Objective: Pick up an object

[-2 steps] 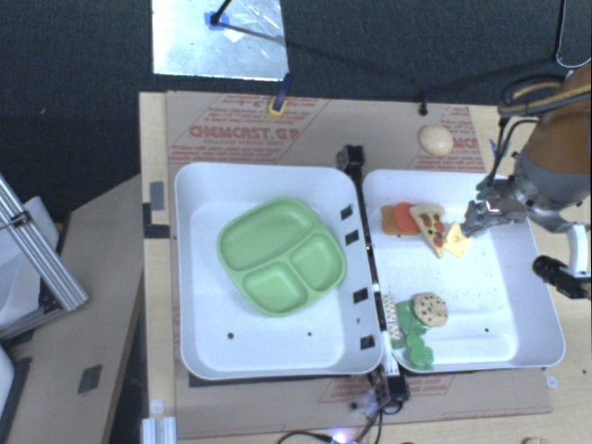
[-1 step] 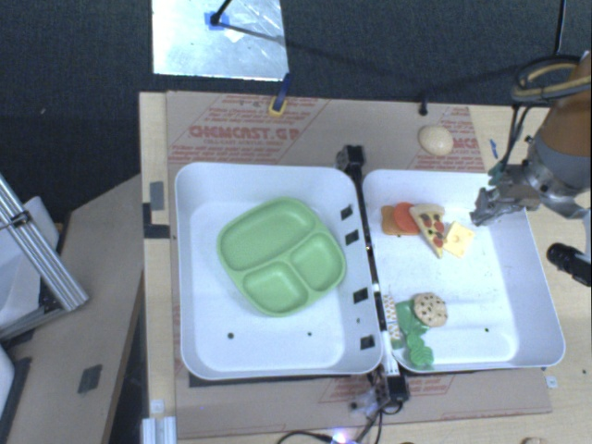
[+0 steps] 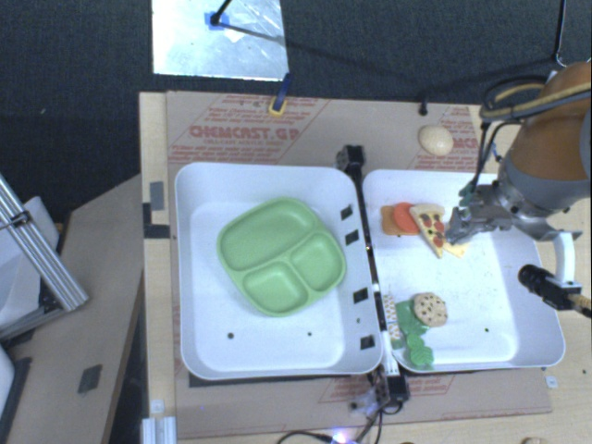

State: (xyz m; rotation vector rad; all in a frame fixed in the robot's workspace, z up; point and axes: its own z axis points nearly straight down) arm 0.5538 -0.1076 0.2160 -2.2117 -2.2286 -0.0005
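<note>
green toy front corner | pizza slice touching gripper | gripper state unclear

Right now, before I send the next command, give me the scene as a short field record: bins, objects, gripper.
left bin: green divided plate
right bin: pizza slice, orange piece, cookie, green item
outside bins: cream ball on the board behind the right bin
gripper: low over right bin, beside the pizza slice
grasp: cannot tell
</note>
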